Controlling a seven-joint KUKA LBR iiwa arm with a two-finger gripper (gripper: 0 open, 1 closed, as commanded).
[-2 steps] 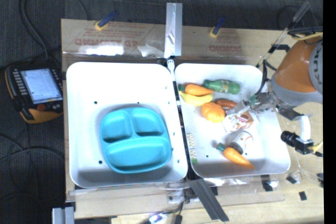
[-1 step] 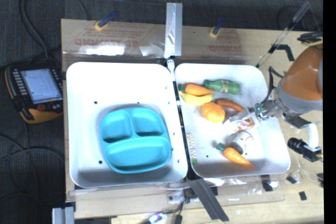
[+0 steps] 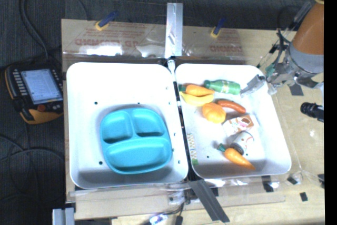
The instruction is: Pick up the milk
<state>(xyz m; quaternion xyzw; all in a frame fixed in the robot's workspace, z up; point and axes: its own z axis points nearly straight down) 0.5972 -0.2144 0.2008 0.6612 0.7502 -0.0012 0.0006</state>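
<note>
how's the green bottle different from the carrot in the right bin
The green bottle lies at the far end of the right bin; the carrot lies at the near end. The bottle is green with a white label; the carrot is orange. Both lie on their sides.

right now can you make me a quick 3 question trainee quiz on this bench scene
1. True or false: the blue tray lies in the right bin.
2. Which item lies nearest the pincer? A) carrot B) green bottle C) blue tray
3. Fill in: the milk lies in the ___ bin.

Key: 1 false, it lies in the left bin; 2 B; 3 right.
</note>
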